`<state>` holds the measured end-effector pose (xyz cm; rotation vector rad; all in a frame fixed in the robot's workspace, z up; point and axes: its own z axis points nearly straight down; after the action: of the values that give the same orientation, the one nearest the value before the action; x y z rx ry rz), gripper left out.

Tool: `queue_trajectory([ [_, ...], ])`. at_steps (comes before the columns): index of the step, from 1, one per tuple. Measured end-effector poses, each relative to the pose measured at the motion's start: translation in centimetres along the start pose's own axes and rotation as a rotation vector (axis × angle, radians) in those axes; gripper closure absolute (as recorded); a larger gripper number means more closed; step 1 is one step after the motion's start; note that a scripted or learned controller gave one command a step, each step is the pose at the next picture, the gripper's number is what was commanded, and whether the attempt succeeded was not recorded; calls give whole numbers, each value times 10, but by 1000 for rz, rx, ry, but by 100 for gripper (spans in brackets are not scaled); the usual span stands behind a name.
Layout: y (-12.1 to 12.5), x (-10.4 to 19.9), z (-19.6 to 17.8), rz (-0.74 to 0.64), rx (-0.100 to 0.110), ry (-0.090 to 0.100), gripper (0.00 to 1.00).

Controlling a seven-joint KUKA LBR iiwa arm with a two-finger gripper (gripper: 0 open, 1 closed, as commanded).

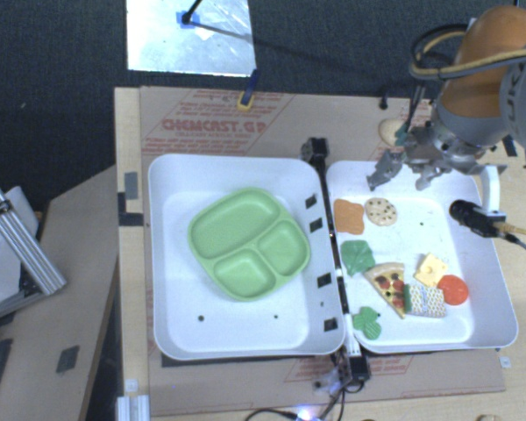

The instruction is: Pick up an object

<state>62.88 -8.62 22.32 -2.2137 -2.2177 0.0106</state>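
Note:
My gripper [402,175] hangs over the far end of the right bin [491,323], fingers spread and nothing between them. Just in front of it lie a round chocolate-chip cookie [380,210] and an orange toast-like piece [349,217]. Further toward the near side sit a green leafy piece [358,257], a pizza slice [387,282], a yellow cheese wedge [431,270], a red tomato slice [454,289], a blue-and-white patterned piece [426,303] and a small green piece [366,323].
The left bin [171,323] bears a light green divided plate [248,242]. A black divider rail [327,235] runs between the two bins. A shiny silver sheet [191,24] lies beyond the bench at the back.

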Motion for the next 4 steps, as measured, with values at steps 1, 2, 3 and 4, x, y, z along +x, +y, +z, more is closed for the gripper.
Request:
queue_trajectory([
  [1, 2, 0, -7, -2, -12, -1, 0],
  [2, -2, 9, 41, -2, -8, 0, 0],
  [3, -8, 2, 99, 1, -7, -1, 0],
  [4, -6, 1, 138, 1, -14, -3, 0],
])
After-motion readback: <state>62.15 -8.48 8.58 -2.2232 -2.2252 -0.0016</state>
